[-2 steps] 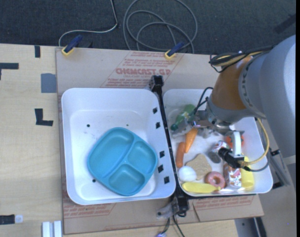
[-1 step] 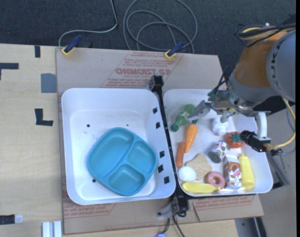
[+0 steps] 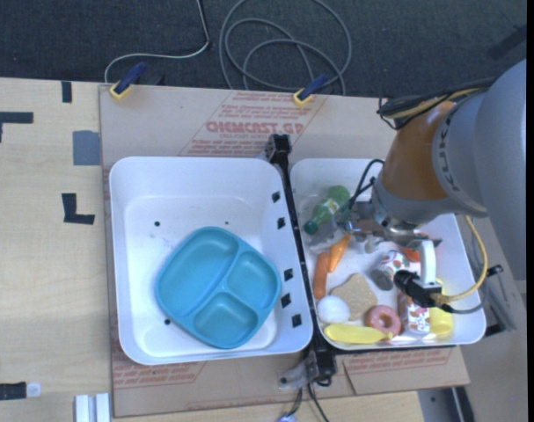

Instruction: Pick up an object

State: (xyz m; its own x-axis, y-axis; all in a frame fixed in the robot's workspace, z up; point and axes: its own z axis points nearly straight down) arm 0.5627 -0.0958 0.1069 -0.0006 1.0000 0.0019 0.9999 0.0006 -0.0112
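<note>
Looming closest to the lens, the grey arm with its orange band reaches in from the right and bends down over the right bin. Its gripper sits low among the toy food near the middle of that bin, and from where I stand I cannot tell how far it is open or whether it has hold of anything; the wrist hides that part.

Beside it lie the likely targets. An orange carrot lies just left of the gripper, slanting toward the divider. A green bottle lies tilted above it. Toward the front of the bin are a slice of bread, a white egg, a pink doughnut and a yellow banana along the front wall.

These look like light, hard plastic pieces, so I judge weight is no trouble but slipping is. The carrot seems the easiest: thin and stiff, best pinched across its thicker middle. The egg would probably roll out of a pinch.

Over in the left bin a blue divided plate lies flat.
</note>
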